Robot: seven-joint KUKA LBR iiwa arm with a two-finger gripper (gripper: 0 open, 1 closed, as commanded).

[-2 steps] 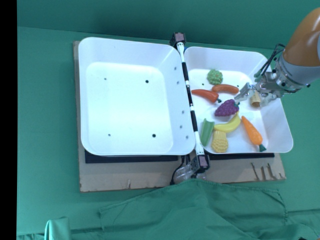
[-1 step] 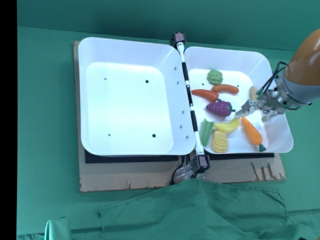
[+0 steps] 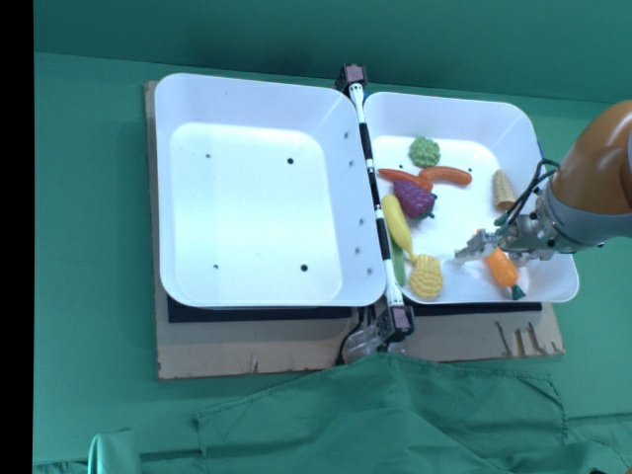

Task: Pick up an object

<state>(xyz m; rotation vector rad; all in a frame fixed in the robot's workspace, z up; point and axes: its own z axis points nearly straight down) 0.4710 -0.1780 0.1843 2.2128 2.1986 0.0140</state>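
My claw (image 3: 486,246) hangs low over the right bin (image 3: 464,107), near its front right corner, and I cannot tell how it is set. An orange carrot (image 3: 503,268) lies just beside it, the yellow corn (image 3: 427,277) further left
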